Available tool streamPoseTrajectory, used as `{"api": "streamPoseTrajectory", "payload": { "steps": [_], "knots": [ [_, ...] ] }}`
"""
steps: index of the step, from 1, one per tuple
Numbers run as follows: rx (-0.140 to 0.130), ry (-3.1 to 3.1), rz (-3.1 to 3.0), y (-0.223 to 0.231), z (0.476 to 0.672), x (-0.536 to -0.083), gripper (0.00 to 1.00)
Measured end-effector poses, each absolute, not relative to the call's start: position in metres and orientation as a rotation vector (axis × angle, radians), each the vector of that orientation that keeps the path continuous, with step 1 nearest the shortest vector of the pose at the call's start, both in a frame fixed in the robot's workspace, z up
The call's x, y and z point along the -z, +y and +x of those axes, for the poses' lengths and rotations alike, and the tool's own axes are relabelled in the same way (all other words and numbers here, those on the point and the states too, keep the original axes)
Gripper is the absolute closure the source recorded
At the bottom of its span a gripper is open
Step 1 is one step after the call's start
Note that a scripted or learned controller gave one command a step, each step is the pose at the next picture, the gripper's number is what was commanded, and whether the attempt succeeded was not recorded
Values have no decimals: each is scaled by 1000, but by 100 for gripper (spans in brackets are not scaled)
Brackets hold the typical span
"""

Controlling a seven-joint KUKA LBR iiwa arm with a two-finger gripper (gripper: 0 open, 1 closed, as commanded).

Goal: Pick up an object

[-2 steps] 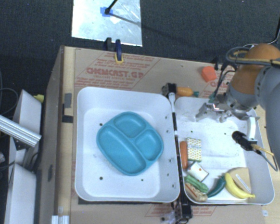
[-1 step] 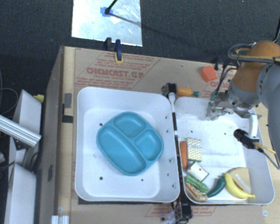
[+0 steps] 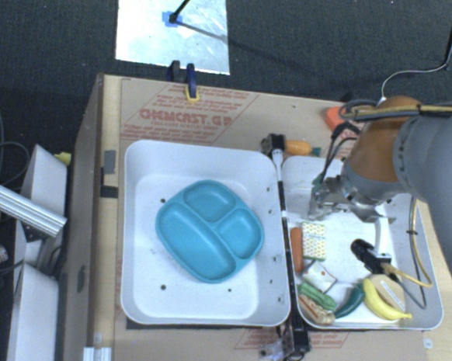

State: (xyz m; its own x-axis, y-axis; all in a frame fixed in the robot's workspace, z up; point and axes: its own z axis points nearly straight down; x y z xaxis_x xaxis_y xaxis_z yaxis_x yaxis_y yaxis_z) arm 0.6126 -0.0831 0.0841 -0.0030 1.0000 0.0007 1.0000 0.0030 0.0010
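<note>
While over right bin (image 3: 434, 313), jaws (image 3: 323, 201) hover above sponge (image 3: 313, 240).

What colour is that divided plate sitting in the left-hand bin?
The divided plate is light blue, turquoise-like, seen plainly in the camera view against the white left bin.
</note>
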Motion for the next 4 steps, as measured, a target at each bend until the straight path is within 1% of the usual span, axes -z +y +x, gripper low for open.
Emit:
{"api": "streamPoseTrajectory", "payload": {
  "steps": [1, 2, 3, 4],
  "knots": [
    [-2, 2223, 2218, -84, 613, -85, 0],
    [-2, 2223, 2216, -106, 647, -85, 0],
    [-3, 2223, 2216, -121, 669, -85, 0],
    [-3, 2220, 2217, -148, 669, -85, 0]
  ]
}}
